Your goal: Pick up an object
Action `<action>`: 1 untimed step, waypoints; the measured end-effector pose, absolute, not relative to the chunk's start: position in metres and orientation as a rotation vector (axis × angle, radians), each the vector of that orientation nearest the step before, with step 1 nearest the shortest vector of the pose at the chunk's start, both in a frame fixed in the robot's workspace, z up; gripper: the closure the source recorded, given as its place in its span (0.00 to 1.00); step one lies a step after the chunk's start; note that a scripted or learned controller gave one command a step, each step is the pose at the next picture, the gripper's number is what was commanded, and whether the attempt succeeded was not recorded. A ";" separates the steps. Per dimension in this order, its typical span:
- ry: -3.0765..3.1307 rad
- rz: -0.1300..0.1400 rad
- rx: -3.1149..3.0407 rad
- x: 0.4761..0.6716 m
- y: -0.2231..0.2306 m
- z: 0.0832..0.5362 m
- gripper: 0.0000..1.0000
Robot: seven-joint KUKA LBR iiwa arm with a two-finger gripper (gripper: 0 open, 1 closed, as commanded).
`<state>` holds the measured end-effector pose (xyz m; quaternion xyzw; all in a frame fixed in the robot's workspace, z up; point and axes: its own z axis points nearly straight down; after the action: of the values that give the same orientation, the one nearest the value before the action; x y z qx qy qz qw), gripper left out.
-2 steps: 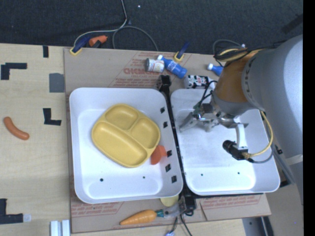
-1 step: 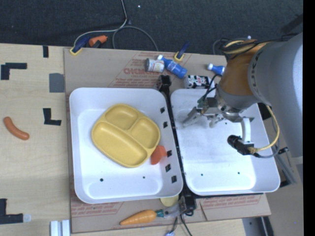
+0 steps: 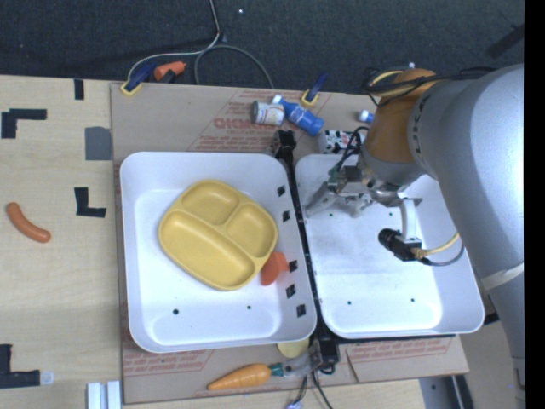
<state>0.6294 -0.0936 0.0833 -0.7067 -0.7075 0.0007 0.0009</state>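
We see the claw (image 3: 334, 196) low at the right bin's (image 3: 375, 313) far-left corner; whether it is apart or together we cannot tell. Candidate objects sit in the left bin (image 3: 145, 313): a yellow divided plate (image 3: 218, 233), with an orange piece (image 3: 273, 268) touching its near-right edge.

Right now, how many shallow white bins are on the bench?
2: the left shallow white bin, holding a yellow divided plate, and the right shallow white bin, under the arm.
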 end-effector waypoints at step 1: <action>-2.225 0.009 -2.216 0.669 -0.096 0.085 0.00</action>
<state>0.6688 -0.0961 0.0851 -0.7056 -0.7086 0.0029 0.0007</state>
